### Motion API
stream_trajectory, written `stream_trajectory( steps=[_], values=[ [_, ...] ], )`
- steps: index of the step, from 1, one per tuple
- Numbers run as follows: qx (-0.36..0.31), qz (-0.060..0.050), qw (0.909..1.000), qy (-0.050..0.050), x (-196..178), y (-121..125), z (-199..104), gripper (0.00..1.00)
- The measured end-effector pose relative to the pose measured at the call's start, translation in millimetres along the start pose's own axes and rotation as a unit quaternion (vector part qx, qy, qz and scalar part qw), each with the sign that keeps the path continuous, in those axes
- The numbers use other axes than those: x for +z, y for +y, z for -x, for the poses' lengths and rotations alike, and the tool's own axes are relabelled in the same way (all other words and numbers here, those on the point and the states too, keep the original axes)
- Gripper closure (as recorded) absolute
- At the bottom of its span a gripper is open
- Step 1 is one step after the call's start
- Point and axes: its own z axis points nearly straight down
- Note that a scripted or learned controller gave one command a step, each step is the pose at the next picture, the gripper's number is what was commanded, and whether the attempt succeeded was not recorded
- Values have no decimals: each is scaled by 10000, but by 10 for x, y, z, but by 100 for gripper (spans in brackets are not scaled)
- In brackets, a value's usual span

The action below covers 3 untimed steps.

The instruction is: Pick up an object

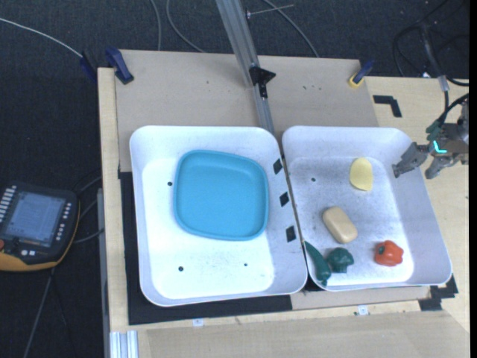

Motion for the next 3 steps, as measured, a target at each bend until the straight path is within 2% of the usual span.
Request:
stream_trajectory(
  steps=[1,3],
  values=[
    [0,0,10000,0,0,0,0,0],
    [0,-20,10000,5,908,-37,100,0]
  ],
)
